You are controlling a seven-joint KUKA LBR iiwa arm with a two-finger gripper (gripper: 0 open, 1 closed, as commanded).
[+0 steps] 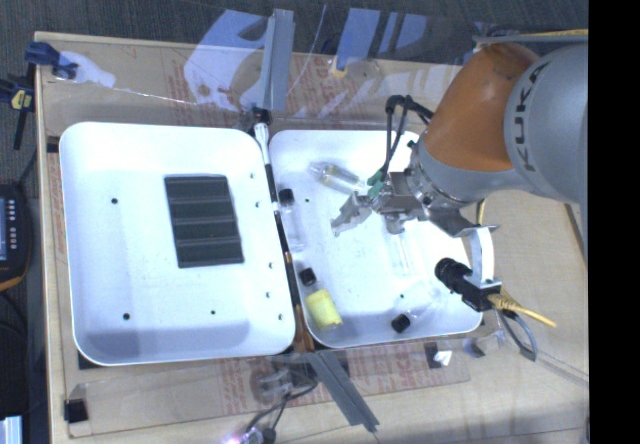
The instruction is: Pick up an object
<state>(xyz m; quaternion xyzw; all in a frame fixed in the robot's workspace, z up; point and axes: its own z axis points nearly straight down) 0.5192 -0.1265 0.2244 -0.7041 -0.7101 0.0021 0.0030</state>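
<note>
From the camera view we see the claw (362,209) low in the right bin (345,337), its fingers apart and gripping nothing. A clear tube (335,174) lies just beyond it and a yellow block (323,308) at the near edge, so we judge the pick not yet made.

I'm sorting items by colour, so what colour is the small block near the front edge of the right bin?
Yellow. The small block shows best in the camera view.

I have one fixed camera above the bench (120,62), looking down at a slant. It stands far enough back to take in both bins, left (100,232) and right (350,292), with the arm (520,122) reaching in from the right.
</note>
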